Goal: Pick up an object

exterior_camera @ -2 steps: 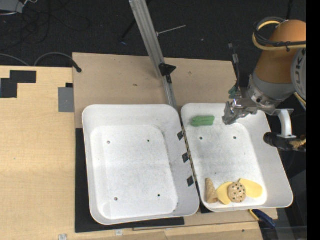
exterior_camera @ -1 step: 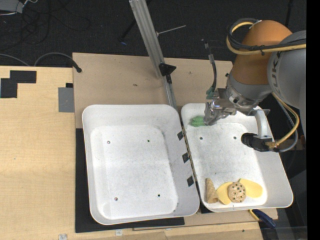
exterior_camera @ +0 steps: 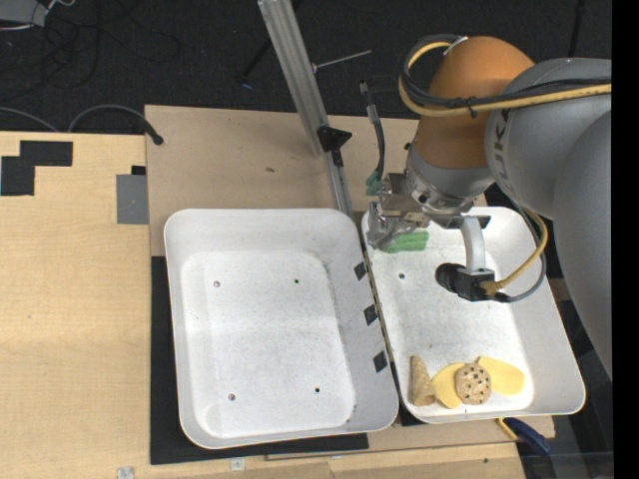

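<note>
gripper [exterior_camera: 391, 230] sits low at right bin's [exterior_camera: 544, 312] far-left corner over a green object [exterior_camera: 407, 240], jaw state can't tell; it looks light, probably stiff plastic, best pinched across its narrow width.

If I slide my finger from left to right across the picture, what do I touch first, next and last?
Wooden tabletop → left bin → green thing near the right bin's far-left corner → yellow food pieces near its front edge → grey arm.
</note>
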{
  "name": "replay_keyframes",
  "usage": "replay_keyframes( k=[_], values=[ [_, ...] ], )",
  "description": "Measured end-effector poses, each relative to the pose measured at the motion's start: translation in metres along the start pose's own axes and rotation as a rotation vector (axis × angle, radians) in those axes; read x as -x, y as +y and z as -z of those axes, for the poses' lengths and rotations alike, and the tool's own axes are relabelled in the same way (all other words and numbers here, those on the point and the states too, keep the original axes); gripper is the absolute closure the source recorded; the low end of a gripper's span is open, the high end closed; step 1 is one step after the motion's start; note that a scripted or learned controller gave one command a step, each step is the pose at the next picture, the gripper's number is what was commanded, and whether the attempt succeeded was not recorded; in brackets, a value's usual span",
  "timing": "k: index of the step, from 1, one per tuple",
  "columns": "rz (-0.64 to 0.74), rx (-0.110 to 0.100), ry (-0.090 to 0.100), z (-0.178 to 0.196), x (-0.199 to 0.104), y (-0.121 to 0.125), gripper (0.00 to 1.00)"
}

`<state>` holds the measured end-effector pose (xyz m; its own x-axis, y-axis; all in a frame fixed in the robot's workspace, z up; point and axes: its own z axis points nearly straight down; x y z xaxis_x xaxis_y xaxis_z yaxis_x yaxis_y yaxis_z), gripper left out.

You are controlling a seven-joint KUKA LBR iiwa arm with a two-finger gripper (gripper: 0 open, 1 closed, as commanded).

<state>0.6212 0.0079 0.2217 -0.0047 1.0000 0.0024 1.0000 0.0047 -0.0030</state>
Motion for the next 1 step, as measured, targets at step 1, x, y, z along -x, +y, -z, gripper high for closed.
replay_keyframes(
  k=[1],
  values=[
    [0.000, 0.003, 0.000, 0.0151, -0.0524, 0.0150, 1.00]
  ],
)
